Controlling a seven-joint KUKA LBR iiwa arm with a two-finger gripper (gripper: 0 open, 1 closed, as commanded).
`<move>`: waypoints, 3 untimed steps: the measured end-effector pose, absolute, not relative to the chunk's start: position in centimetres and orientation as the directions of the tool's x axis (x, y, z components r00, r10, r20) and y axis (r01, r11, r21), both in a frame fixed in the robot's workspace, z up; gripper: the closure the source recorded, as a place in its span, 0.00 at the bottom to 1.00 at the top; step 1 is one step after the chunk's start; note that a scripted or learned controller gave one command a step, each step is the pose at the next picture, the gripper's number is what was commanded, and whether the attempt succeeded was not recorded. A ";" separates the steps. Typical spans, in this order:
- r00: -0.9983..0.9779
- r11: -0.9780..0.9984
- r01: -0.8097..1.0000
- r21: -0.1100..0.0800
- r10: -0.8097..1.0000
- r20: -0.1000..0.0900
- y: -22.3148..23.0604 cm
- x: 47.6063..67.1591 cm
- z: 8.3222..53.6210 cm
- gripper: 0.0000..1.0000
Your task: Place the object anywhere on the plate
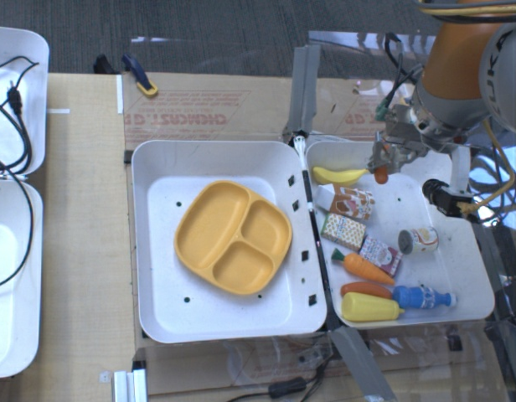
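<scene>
The yellow three-compartment plate (233, 237) lies in the left bin (149, 224), with nothing on it. My gripper (382, 167) hangs over the back of the right bin (467, 249), just right of a yellow banana (339, 175). A small orange-red object (380, 175) sits at its fingertips, pinched between them. The gripper is well to the right of the plate, past the divider between the bins.
The right bin holds a small carton (353, 201), a patterned box (343, 232), a pink packet (380, 253), a carrot (367, 268), a can (418, 240), a blue bottle (422, 297), a yellow squeeze bottle (371, 307) and a red sausage (366, 289). Cables hang by the arm at the right.
</scene>
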State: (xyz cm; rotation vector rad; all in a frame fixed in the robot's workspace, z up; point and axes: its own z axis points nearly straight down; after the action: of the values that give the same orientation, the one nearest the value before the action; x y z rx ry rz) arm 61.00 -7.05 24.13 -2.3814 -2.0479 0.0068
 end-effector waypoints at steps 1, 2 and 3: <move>0.216 -0.216 0.976 -0.005 0.976 -0.002 2.0 59.3 19.0 1.00; -0.044 0.044 0.999 -0.004 0.999 -0.001 6.4 55.0 21.4 1.00; -0.044 0.044 0.999 -0.004 0.999 -0.001 6.4 55.0 21.4 0.00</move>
State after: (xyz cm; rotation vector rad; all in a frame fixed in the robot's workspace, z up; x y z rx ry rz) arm 55.04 6.40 21.41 -2.1712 -2.2684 0.0054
